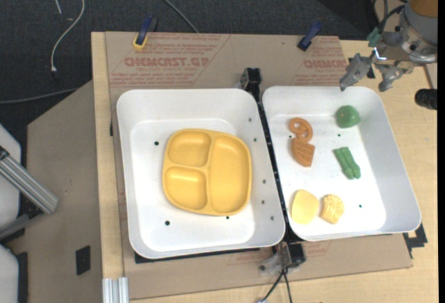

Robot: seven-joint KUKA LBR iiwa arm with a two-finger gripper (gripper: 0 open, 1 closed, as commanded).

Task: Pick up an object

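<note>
My gripper (368, 76) hangs above the far edge of the right bin (396, 176), its two fingers spread open with nothing between them. Just below it lies a round green piece (348, 116). A long green piece (346, 162) sits further down the bin. A brown pretzel (300, 128) and a tan waffle-like piece (303, 153) lie at the bin's left. Near the front rest a pale yellow piece (304, 206) and a yellow corn-like piece (332, 209).
The left bin (139, 156) holds a yellow divided plate (207, 171). A black clamp (251, 79) sits between the bins at the back. Blue clips (144, 32) (309, 36) hold the cardboard under the bins.
</note>
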